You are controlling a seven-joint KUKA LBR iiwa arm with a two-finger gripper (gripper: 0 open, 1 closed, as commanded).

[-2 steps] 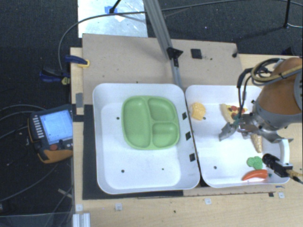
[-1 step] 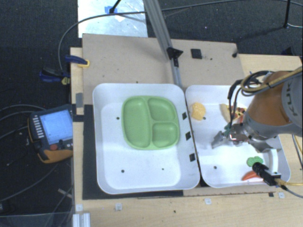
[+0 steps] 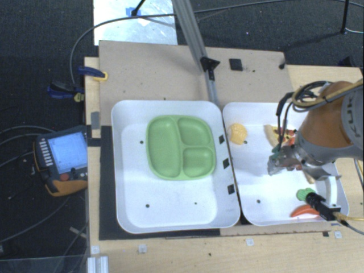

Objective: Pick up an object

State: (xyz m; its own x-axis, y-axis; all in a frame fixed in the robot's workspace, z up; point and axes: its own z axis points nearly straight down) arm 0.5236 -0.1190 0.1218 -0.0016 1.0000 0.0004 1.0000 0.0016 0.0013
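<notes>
A: Where is the gripper (image 3: 277,165)?

B: Low inside the right bin (image 3: 250,201), near its middle, right of the green divided plate (image 3: 181,147) that lies in the left bin (image 3: 128,198).

A: Open or closed?

B: Cannot tell; the wrist hides it.

A: Objects?

B: A yellow lump (image 3: 238,133) sits just right of the plate, across the bins' shared rim. A pale yellow piece (image 3: 271,132) lies farther right, touching the arm's outline. A green item (image 3: 303,195) and an orange-red one (image 3: 304,211) lie far right of the plate, below the wrist.
</notes>
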